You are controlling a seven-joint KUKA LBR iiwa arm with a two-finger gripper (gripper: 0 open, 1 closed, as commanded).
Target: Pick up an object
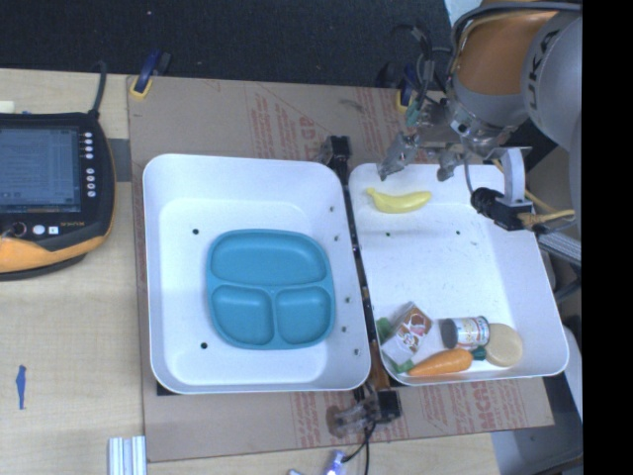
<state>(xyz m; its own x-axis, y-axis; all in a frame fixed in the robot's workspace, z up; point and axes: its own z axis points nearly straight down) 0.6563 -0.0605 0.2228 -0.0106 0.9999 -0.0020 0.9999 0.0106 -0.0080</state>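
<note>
A yellow toy banana (400, 201) lies on its side at the far end of the right bin (514, 275), near the divide between the 2 bins. The hand (421, 161) hovers just above and behind it, its 2 fingers spread open with nothing between them; the left fingertip (388, 169) hangs just above the banana's left end. At the bin's near edge, well apart from the banana, sit a small printed carton (406, 335), a toy carrot (441, 364), a little bottle (466, 332) on its side and a tan round disc (503, 345). The left bin (173, 265) holds a blue 3-compartment plate (270, 288). A teach pendant (49, 191) rests on the counter (69, 364) at far left.
</note>
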